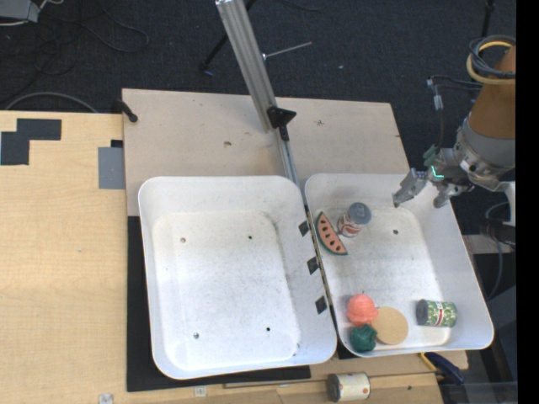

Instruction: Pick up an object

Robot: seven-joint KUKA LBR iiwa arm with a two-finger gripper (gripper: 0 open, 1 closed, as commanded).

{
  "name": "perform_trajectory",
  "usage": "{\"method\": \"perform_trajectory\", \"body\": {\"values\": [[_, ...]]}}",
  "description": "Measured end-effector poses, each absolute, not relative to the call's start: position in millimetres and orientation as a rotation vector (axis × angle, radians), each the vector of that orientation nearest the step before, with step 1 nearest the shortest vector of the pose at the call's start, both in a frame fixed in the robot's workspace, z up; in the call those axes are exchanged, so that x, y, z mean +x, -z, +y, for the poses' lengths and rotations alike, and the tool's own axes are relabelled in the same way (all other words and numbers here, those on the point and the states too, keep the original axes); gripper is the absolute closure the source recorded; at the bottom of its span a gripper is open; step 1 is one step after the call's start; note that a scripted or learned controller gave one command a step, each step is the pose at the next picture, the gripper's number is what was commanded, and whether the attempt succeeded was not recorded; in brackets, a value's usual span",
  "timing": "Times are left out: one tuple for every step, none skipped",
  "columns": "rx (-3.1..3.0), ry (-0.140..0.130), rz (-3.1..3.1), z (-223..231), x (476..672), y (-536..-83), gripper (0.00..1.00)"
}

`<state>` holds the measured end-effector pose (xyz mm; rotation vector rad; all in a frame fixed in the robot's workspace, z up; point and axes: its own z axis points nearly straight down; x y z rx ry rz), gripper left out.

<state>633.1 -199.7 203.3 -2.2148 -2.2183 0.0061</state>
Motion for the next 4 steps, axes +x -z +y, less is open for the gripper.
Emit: {"method": "perform_trajectory", "body": {"values": [[-2.215, -0.003, -2.225, -199, 634.2, -207, 0.0], [-2.217, -0.007, -2.215, -198, 631.0, -142, 0.0], [-2.218, -0.005, -2.218, -197, 630.2, -89, 0.0], [-2.219, -0.003, -2.22, -197, 631.2, -102, 1.0]]}}
